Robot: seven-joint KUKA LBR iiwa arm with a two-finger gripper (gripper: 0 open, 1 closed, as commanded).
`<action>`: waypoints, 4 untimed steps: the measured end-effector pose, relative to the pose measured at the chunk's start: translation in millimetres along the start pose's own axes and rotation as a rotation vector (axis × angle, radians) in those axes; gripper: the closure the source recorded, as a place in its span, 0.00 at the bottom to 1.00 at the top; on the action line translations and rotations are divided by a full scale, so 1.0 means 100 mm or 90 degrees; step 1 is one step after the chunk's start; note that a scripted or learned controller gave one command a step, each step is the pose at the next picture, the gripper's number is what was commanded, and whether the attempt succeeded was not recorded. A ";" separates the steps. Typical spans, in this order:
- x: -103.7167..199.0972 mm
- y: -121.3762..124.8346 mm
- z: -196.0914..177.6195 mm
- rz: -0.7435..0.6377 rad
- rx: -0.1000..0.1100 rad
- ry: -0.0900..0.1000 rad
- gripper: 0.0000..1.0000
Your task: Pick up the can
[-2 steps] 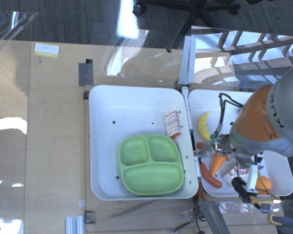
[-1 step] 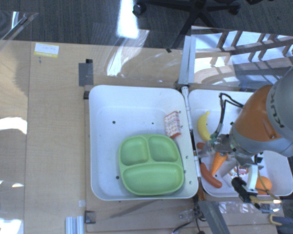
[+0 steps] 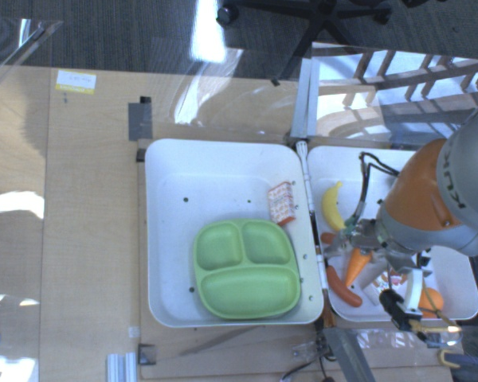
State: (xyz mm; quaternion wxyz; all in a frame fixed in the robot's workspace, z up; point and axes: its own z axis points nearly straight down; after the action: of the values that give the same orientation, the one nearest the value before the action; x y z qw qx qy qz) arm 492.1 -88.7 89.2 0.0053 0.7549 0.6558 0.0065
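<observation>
The can (image 3: 282,203) is small, with a red and white label. It lies on its side in the left bin (image 3: 167,237), close to that bin's right wall and just above the green plate. My gripper (image 3: 380,270) is down in the right bin (image 3: 462,273), among the toy food and well to the right of the can. The arm's grey and orange wrist hides much of what lies under it.
A green divided plate (image 3: 245,267) fills the lower middle of the left bin. The right bin holds a yellow banana (image 3: 332,204), an orange carrot (image 3: 355,266), a red sausage (image 3: 343,287) and an orange piece (image 3: 432,299). The wall between the bins separates gripper and can.
</observation>
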 end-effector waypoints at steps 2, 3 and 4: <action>0.04 0.03 -0.12 -0.002 -0.005 -0.001 1.00; 0.71 0.04 -1.18 0.033 0.007 -0.002 1.00; 1.44 0.47 -1.26 0.033 0.007 -0.002 1.00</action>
State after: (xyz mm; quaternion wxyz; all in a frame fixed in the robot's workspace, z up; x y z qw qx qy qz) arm 556.6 46.8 216.3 0.0018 0.7716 0.6361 0.0016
